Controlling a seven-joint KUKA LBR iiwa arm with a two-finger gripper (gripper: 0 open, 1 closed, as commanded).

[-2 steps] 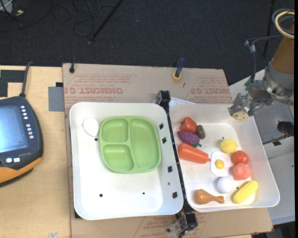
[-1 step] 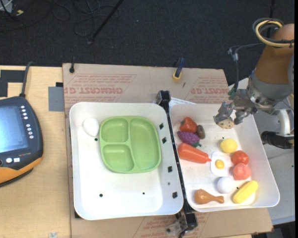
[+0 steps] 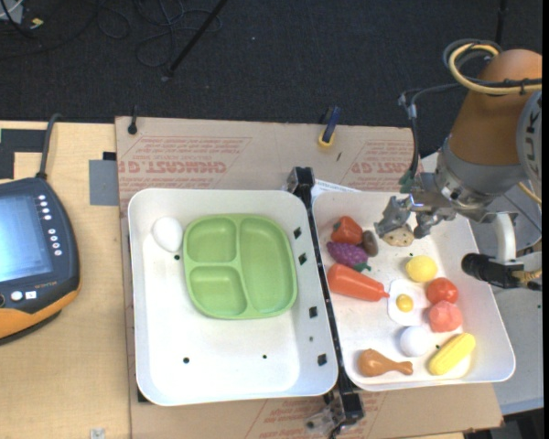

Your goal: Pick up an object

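Observation:
My gripper [image 3: 408, 218] hangs over the far part of the right bin [image 3: 494, 337], open with nothing between its fingers. A pale speckled cookie [image 3: 400, 238] lies just in front of the fingertips. Spread through this bin are a red pepper [image 3: 346, 230], purple grapes [image 3: 346, 252], a small brown piece [image 3: 370, 241], a carrot [image 3: 355, 283], a lemon [image 3: 422, 268], a fried egg [image 3: 403, 302], a tomato [image 3: 442, 291], a pink lump [image 3: 445, 316], a white egg [image 3: 414, 340], a yellow corn cob [image 3: 452, 353] and a chicken drumstick [image 3: 384, 364].
The left bin [image 3: 156, 355] holds a green divided plate [image 3: 238, 265] and a white egg [image 3: 167, 234]. A black divider [image 3: 313, 273] runs between the bins. A tablet controller [image 3: 18, 254] lies on the bench at far left.

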